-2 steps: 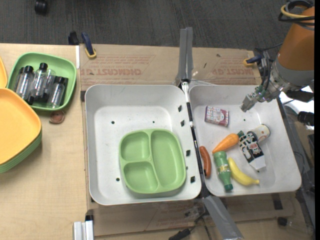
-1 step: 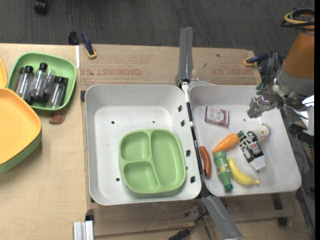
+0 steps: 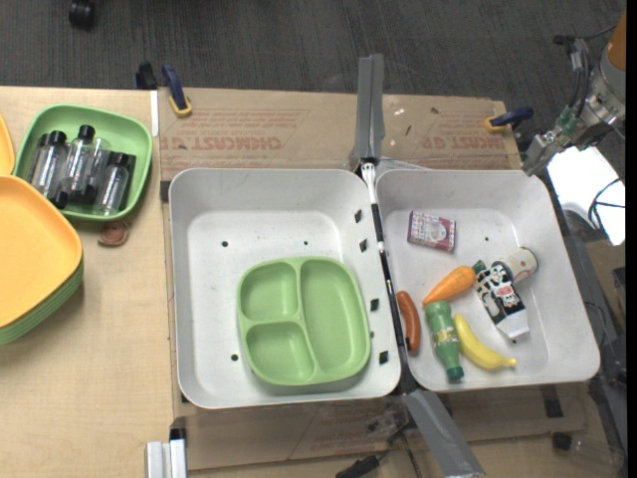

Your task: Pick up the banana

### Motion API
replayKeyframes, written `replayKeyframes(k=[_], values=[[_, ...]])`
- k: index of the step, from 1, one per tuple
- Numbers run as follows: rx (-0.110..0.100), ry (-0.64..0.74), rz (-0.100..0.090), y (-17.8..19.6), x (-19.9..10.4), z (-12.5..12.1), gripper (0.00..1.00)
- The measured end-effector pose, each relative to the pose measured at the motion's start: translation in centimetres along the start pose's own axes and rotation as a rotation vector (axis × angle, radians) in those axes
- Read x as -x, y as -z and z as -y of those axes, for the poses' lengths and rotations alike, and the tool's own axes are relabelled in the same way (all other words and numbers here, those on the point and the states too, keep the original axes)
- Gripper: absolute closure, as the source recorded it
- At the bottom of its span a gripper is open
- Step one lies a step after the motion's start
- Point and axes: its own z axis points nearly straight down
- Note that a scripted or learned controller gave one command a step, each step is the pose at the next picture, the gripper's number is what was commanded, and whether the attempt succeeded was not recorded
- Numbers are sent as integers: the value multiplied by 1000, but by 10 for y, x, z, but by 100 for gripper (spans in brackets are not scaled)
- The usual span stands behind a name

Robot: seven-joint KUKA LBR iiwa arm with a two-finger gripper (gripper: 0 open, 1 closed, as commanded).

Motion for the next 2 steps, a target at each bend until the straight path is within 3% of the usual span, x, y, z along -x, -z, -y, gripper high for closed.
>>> replayKeyframes(k=[1, 2], values=[[1, 418, -2, -76, -5, -25, 100], [1, 145, 0, 20, 13, 16, 100]])
